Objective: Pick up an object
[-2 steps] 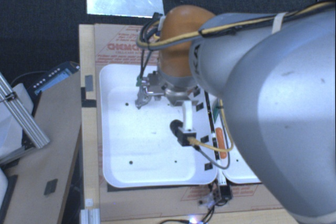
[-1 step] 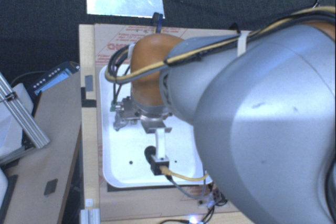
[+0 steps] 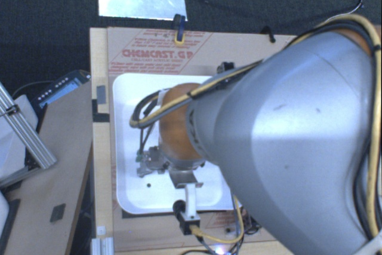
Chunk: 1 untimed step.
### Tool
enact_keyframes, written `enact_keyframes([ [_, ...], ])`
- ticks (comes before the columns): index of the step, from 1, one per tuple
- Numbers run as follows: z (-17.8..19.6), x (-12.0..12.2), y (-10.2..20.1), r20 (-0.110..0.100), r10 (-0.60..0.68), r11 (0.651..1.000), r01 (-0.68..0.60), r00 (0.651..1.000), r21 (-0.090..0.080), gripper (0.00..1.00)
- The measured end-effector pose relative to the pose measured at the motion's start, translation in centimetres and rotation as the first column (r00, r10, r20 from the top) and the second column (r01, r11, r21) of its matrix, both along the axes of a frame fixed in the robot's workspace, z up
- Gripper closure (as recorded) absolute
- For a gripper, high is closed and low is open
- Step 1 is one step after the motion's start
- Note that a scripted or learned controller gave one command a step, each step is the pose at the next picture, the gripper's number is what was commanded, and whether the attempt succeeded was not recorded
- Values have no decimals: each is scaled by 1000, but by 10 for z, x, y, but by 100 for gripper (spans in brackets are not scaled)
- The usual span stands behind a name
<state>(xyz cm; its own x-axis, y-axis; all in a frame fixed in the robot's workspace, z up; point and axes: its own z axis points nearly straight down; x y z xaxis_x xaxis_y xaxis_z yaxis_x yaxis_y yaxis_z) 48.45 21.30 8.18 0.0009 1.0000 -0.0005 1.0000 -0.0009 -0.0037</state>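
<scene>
Arm (image 3: 298, 140): reaching in from the right, bulking over most of the white bin (image 3: 128, 128), orange band (image 3: 176, 128) above the wrist.
Gripper (image 3: 156, 165): lowered over the bin floor, likely to probe for a pick.
Grip state: cannot tell, hidden under the wrist.
Object to pick: not discernible; bare bin floor to the left and in front of the gripper, rest covered by the arm.
Desk (image 3: 59, 128): brown board carrying the bin.
</scene>
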Motion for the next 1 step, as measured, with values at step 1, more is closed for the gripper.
enact_keyframes([
  [1,13,3,1,4,2,1000,-2,1000,3,100],
])
